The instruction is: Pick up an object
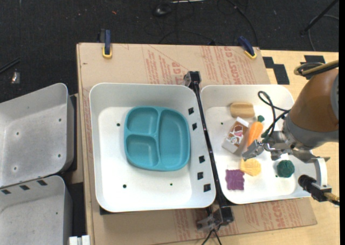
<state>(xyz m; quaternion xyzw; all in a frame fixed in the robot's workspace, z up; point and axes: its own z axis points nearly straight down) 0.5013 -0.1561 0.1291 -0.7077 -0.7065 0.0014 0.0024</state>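
My gripper (255,151) hangs low over the middle of the right bin (280,98), reaching in from the right. Its tip is just above a yellow toy (251,168) and right beside the lower end of an orange carrot (254,132). A small brown and white carton (234,136) lies just left of the carrot. A tan bread-like block (242,110) sits further back, a purple piece (234,179) lies near the front, and a dark green ball (284,169) lies under the arm's wrist. Nothing is visibly held.
A teal divided plate (157,138) lies in the left bin (108,184). A black ridge (205,141) separates the two bins. The arm's grey and orange body (315,112) covers the right bin's right side, and black cables loop above the carrot.
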